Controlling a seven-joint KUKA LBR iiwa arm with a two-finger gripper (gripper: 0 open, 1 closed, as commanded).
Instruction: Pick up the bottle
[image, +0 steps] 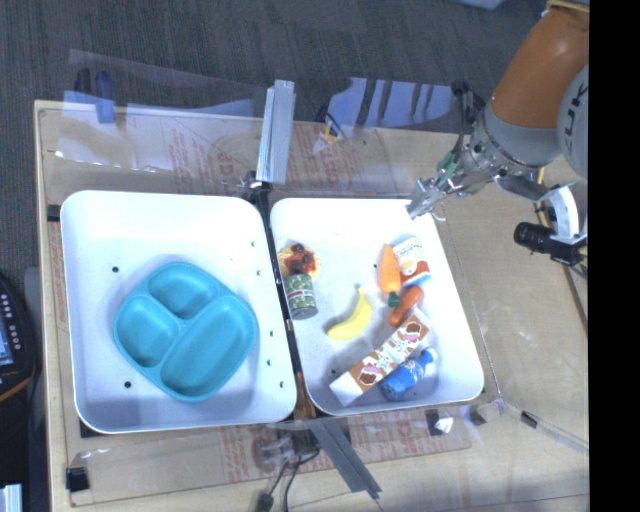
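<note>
From above the bench: the grey arm (530, 90), orange-banded above the wrist, reaches in from three o'clock and hangs its gripper (428, 196) over the twelve-o'clock rim of the right bin (462, 330). Whether the gripper is spread or closed cannot be made out from this angle, and nothing is seen in its grasp.

The bottle (408, 377), blue, lies on its side at five o'clock in that bin, touching a long printed carton (385, 360) that lies slantwise just beside it at ten o'clock. Toward the bin's centre sits a banana (351, 318); at nine o'clock, a small can (299, 295) stands below a dark toy fruit (297, 260). A carrot (389, 270) and a white pouch (410, 256) cluster at one o'clock, well apart from the gripper.

The left bin (90, 230) holds a blue divided plate (185, 328) near its centre.
</note>
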